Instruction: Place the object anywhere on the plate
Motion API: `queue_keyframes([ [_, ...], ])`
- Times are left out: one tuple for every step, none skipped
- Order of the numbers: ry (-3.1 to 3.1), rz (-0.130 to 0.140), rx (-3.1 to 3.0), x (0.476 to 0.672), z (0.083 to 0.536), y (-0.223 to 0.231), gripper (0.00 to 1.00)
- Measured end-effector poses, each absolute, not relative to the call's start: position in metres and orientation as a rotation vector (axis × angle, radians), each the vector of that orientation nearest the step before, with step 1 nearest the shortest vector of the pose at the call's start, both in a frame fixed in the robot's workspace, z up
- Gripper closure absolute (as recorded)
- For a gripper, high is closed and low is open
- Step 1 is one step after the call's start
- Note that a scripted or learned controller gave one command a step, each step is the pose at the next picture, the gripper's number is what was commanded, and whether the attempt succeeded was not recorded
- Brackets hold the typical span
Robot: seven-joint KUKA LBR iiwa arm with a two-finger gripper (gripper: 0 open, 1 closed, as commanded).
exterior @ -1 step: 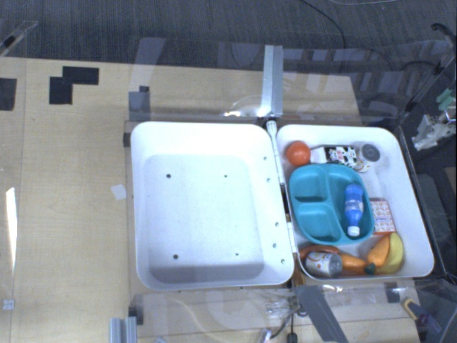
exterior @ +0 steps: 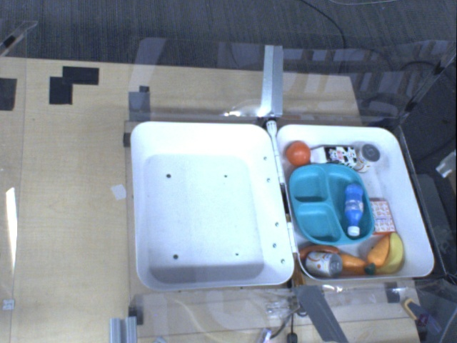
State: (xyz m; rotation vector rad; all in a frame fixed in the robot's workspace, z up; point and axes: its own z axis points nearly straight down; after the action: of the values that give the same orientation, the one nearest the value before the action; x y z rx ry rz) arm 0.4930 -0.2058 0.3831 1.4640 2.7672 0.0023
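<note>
A teal divided plate point(exterior: 321, 206) lies in the middle of the right bin point(exterior: 407, 191). A small clear water bottle point(exterior: 353, 209) with a blue label lies in the plate's right compartment. Around the plate sit an orange ball point(exterior: 298, 153) at the upper left, a black-and-white carton point(exterior: 340, 154) and a silver can point(exterior: 368, 153) along the top. A flat printed packet point(exterior: 380, 216) rests to the right of the plate. At the bin's front are a can point(exterior: 323, 264) on its side, a carrot point(exterior: 352, 264) and a yellow-orange fruit point(exterior: 388, 252).
The left bin point(exterior: 207, 206) stands beside the right one, separated by a raised rim. A metal post point(exterior: 272, 77) rises behind the bins. Clear panels surround the bins on the wooden bench.
</note>
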Motion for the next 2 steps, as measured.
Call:
queue_keyframes([
  [2.966, -0.001, 0.995, 0.489, 0.388, -0.206, 1.0],
  [3.119, -0.005, 0.224, 0.489, 0.417, -0.194, 1.0],
])
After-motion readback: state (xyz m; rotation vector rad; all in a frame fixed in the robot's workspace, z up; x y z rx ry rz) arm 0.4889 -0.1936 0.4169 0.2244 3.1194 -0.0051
